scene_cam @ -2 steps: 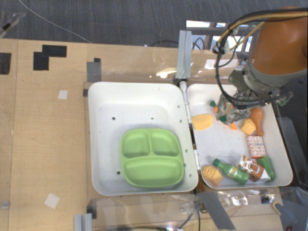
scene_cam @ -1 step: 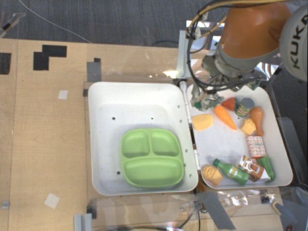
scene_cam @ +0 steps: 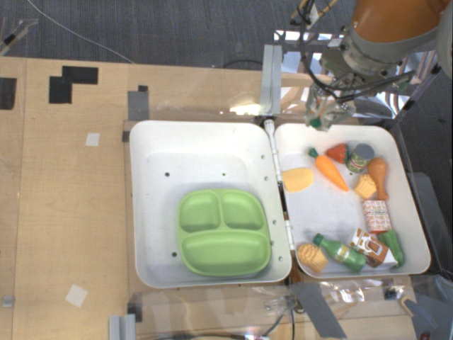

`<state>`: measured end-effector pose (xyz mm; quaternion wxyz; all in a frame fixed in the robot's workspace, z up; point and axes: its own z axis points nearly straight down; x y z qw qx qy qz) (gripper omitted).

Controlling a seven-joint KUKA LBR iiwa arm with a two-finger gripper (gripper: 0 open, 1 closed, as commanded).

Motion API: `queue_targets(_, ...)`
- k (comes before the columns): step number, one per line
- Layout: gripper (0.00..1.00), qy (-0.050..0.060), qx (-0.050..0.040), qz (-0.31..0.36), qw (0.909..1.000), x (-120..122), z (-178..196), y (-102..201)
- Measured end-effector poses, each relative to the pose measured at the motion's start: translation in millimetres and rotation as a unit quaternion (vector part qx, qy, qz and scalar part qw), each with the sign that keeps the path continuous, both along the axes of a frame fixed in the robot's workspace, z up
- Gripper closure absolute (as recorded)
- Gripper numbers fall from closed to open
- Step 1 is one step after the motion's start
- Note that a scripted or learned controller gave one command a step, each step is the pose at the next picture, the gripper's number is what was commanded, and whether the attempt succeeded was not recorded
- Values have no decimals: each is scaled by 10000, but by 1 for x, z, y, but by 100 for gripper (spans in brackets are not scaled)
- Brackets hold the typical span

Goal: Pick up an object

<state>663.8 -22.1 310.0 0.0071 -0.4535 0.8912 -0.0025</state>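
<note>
Two shallow white bins sit side by side on the bench, and nearest the camera, along the near edge of the right bin (scene_cam: 417,261), lie four things: one golden bread-like piece (scene_cam: 312,256) at the near left corner, one green bottle (scene_cam: 341,253) lying on its side just beside it, one small brown-and-white carton (scene_cam: 368,245), and one dark green vegetable (scene_cam: 393,248) at the near right corner. The left bin (scene_cam: 148,190) carries a single green divided plate (scene_cam: 224,231) with three compartments, set toward its near edge. Farther up the right bin come one red-and-white packet (scene_cam: 376,215) by the right wall, one pale yellow wedge (scene_cam: 365,186), one slim orange-brown piece (scene_cam: 379,172) (a gourd, by its shape), and one yellow lemon-like lump (scene_cam: 297,180) against the left wall. Mid-bin lies one orange carrot (scene_cam: 330,171) with a green top, slanting toward the far left corner, with one red piece (scene_cam: 337,151) and one small round can (scene_cam: 359,159) just beyond it. At the far edge of the right bin the gripper (scene_cam: 320,119) hangs above the rim, apart from every object; whether its fingers are released or clenched I cannot tell.
</note>
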Motion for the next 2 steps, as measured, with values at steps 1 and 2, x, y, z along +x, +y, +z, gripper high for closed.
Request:
queue_targets(1,100,36,-1,463,9989,-31,-47,0)
queue_targets(2,100,-16,9,-273,9996,7,54,8)
